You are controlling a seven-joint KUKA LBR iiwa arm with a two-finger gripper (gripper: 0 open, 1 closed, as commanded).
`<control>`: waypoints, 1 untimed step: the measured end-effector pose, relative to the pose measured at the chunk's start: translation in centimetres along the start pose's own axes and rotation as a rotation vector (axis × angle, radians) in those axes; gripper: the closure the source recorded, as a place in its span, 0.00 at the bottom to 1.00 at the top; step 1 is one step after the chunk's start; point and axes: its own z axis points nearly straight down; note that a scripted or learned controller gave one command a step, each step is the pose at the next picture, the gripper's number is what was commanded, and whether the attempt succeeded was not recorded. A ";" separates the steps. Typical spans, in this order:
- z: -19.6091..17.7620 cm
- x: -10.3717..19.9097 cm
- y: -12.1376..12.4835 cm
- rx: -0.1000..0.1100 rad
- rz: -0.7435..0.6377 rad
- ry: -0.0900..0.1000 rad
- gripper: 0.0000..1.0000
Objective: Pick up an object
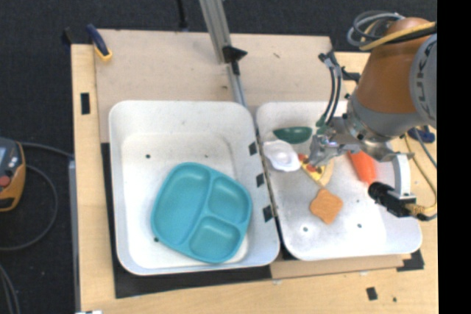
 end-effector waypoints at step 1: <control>0.3 4.6 2.3 0.002 0.000 0.000 1.00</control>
